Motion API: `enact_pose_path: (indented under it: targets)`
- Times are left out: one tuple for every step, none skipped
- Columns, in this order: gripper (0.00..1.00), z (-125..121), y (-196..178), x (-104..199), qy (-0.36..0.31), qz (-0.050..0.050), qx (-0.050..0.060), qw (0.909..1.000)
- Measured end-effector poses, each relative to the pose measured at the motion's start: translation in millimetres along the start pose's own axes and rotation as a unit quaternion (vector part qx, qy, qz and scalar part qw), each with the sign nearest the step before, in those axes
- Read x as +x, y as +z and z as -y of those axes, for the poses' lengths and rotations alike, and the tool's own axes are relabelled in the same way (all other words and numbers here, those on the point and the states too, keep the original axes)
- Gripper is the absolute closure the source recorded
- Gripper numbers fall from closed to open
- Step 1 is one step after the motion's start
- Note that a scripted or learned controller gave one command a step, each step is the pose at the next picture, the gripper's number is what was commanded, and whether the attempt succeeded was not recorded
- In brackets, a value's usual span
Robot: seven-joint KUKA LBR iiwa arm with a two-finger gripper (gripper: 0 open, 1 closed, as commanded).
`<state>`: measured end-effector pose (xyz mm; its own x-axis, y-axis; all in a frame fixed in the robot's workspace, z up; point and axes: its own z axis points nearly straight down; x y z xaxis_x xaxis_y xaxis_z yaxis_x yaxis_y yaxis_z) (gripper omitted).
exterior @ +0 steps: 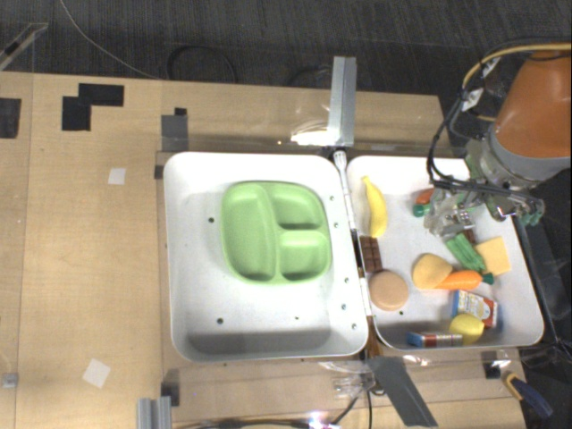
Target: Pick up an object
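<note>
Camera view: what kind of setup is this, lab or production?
Likely a robot grasping research bench: two shallow white plastic bins side by side, toy food such as a yellow plastic banana, a green divided plastic tray, and loose cabling on the dark floor.

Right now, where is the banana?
The banana lies in the right bin, along its left wall, just above the chocolate bar.
</note>
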<state>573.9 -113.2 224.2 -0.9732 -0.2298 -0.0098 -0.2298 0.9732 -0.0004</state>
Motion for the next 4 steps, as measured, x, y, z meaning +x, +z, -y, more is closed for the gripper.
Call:
enact_pose_path:
  targets:
    - [1.0, 45, 42, 6, -0.099, -0.001, 0.001, 0.9951]
    - [1.0, 88, 41, -52, -0.259, 0.001, 0.001, 0.9659]
    - [1.0, 105, 52, -49, -0.377, 0.001, 0.002, 0.9263]
    - [0.0, 105, 52, -49, -0.376, 0.001, 0.001, 0.9264]
